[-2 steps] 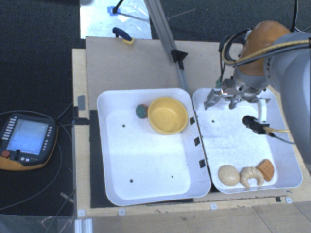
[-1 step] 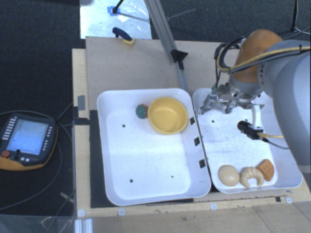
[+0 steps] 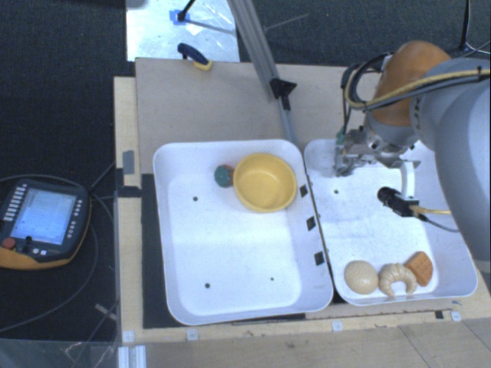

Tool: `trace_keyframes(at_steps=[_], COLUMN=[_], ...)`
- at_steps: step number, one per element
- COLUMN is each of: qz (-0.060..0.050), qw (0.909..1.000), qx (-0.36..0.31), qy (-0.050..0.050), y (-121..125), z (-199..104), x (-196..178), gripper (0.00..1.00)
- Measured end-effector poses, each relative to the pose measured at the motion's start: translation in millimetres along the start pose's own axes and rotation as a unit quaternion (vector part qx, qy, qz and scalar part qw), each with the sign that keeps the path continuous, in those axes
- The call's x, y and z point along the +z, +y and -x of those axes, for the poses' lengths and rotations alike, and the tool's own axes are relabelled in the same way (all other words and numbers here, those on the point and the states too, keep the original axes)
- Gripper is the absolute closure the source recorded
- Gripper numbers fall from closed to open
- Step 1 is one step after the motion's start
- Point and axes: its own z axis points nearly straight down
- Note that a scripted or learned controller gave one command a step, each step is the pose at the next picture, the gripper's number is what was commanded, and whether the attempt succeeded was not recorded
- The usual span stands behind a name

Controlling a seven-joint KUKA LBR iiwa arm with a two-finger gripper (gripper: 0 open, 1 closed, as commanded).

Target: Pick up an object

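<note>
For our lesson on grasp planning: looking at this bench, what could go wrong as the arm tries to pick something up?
1. The gripper sits at the right bin's far end, while the bun, croissant and cracker lie at the near wall, so it may well close on nothing.
2. Those three crowd together; a grasp could nudge or catch two.
3. The teal ball touches the yellow bowl, leaving little room.

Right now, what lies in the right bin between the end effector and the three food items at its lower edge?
Nothing: in the camera view, bare white floor of the right bin separates the end effector from the bun, croissant and orange piece.
</note>
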Motion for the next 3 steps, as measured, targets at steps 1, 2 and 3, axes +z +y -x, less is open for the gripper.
trace_keyframes(at_steps=[1, 2, 3], qz=[0.001, 0.002, 0.001], qw=[1.0, 1.0, 1.0], qx=[0.0, 0.0, 0.0], qy=[0.0, 0.0, 0.0], y=[0.1, 9.4, 10.5], z=[2.7, 0.3, 0.3], x=[-63.4, -122.9, -176.3], gripper=[1.0, 1.0, 1.0])
